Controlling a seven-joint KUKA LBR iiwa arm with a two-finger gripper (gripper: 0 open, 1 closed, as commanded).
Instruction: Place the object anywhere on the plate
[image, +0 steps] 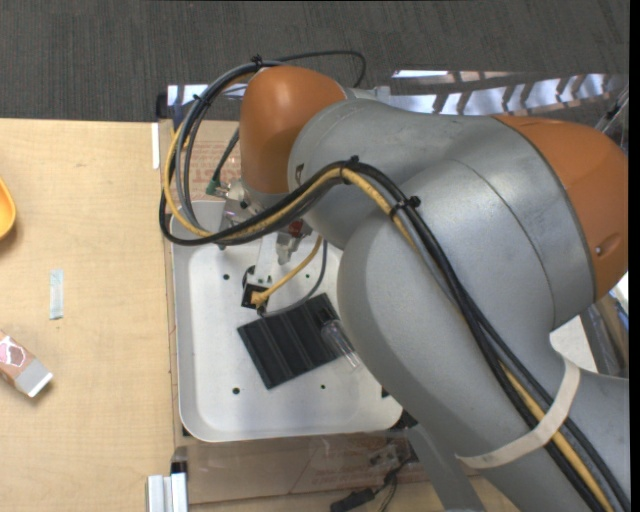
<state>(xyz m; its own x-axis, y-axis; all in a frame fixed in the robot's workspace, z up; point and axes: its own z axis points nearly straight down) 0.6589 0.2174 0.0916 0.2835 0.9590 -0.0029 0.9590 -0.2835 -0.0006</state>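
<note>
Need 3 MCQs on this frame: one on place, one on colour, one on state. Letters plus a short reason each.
1. Where does the black ribbed object lie?
A. in the white bin
B. on the wooden bench top
C. on the carpet

2. What colour is the cable that runs beside the black one along the arm?
A. blue
B. yellow
C. green

3. How does the small package at the left edge sit?
A. inside the bin
B. clamped by the arm
C. loose on the wooden bench top

Answers:
1 A, the dark ribbed slab rests on the bin's white floor, near its middle.
2 B, a yellow line loops from the orange joint and follows the grey link.
3 C, it lies on bare wood well left of the bin, touching nothing.
</note>
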